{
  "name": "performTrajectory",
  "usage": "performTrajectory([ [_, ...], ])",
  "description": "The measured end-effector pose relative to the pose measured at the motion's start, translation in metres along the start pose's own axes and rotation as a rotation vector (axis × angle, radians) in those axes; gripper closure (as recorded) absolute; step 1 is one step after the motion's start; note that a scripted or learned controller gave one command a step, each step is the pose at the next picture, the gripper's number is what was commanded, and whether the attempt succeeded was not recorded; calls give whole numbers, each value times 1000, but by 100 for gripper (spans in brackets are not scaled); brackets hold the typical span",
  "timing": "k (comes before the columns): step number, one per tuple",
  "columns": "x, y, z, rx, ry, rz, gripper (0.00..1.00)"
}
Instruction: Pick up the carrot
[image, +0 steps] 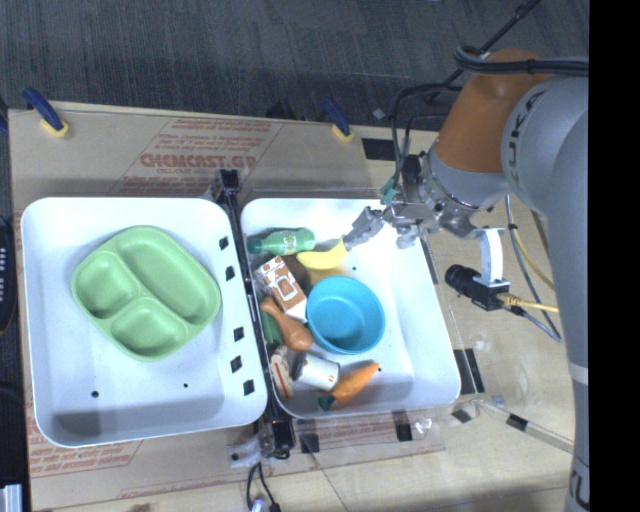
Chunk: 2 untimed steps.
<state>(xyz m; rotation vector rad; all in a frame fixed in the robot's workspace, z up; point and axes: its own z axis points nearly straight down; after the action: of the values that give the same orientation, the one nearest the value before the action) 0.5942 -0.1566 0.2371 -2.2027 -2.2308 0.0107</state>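
**Carrot at the near edge, gripper high at the far rim**

The carrot (356, 382) lies at the near edge of the right bin (425, 340), beside a white cup (318, 372) and just below the blue bowl (345, 314). Farther back sit a banana (323, 260) and a green bottle (281, 241). The left bin (50, 330) holds a green tray (146, 290). The gripper (375, 228) hovers over the right bin's far rim, grasping nothing; whether its fingers are spread cannot be told.

A cardboard-covered worktop (180, 150) with red printing, held by blue clamps (45, 112) at its far edge; dark ribbed floor (250, 50) lies beyond.
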Motion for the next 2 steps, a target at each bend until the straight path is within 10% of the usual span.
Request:
performTrajectory([
  [1, 43, -65, 124, 10, 5, 81, 0],
  [2, 63, -110, 145, -8, -4, 290, 0],
])
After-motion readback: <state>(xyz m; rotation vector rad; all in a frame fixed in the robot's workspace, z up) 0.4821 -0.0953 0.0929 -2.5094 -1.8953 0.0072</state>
